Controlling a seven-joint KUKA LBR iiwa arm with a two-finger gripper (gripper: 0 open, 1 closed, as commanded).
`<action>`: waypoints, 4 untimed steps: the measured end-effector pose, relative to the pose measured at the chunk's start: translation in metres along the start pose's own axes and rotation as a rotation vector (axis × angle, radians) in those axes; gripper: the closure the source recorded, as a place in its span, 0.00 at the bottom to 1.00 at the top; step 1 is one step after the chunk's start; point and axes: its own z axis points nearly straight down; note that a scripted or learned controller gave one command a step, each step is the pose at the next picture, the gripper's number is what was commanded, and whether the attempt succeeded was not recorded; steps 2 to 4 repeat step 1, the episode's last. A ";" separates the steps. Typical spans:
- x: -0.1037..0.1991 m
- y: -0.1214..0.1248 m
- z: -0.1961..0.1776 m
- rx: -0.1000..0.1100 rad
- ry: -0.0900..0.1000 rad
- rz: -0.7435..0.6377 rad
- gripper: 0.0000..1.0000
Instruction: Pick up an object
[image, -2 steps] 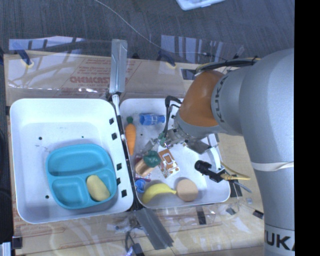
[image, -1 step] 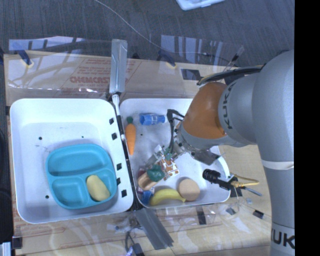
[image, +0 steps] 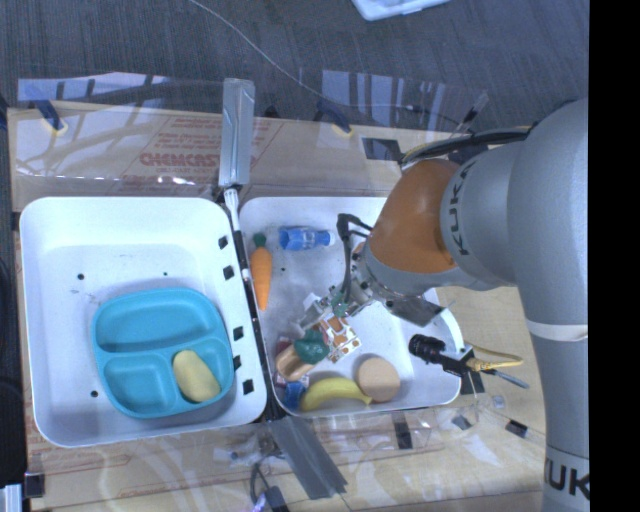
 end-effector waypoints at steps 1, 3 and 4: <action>0.029 0.075 -0.094 -0.006 -0.003 -0.064 1.00; 0.029 0.075 -0.094 -0.006 -0.003 -0.064 1.00; 0.029 0.075 -0.094 -0.006 -0.003 -0.064 1.00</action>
